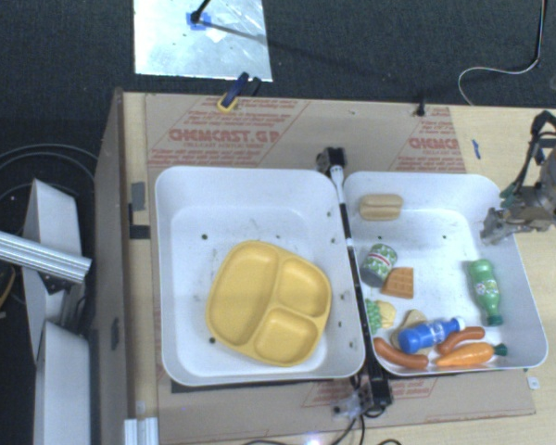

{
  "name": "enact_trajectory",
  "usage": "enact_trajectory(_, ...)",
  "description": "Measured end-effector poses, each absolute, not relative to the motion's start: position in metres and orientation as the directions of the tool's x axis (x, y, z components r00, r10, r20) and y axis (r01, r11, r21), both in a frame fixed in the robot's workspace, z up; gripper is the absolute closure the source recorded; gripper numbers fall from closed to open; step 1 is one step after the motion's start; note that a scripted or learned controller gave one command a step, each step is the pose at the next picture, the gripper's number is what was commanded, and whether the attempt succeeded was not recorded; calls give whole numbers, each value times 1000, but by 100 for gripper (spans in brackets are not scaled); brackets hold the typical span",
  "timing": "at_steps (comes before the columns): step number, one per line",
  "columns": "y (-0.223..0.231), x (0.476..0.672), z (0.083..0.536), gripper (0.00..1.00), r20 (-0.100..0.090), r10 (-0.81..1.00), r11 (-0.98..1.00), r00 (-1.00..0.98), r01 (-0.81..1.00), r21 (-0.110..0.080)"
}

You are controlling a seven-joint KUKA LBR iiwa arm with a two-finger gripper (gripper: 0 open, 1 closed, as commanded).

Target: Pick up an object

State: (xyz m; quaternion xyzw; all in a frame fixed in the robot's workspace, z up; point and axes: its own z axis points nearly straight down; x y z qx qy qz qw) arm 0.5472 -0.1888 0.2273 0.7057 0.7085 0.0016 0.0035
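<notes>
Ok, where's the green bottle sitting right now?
The green bottle lies in the right bin, against its right wall, just above the carrot and below the gripper at the bin's upper right rim.

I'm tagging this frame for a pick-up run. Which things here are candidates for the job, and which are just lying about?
Job:
gripper, at the right bin's right rim
bun
can
orange wedge
green bottle
blue bottle
carrot
sausage

Lying about:
yellow tray in the left bin
cardboard
foil sheet
</notes>
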Motion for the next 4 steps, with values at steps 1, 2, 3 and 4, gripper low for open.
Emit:
enact_trajectory(1,-118,502,106,0,2,1000,3,-3,1000,-3)
enact_trajectory(2,-85,487,125,0,1,1000,3,-3,1000,0)
enact_trajectory(3,-114,573,92,0,-1,1000,5,-5,1000,15)
enact_trajectory(4,-114,574,103,100,-2,1000,7,-7,1000,18)
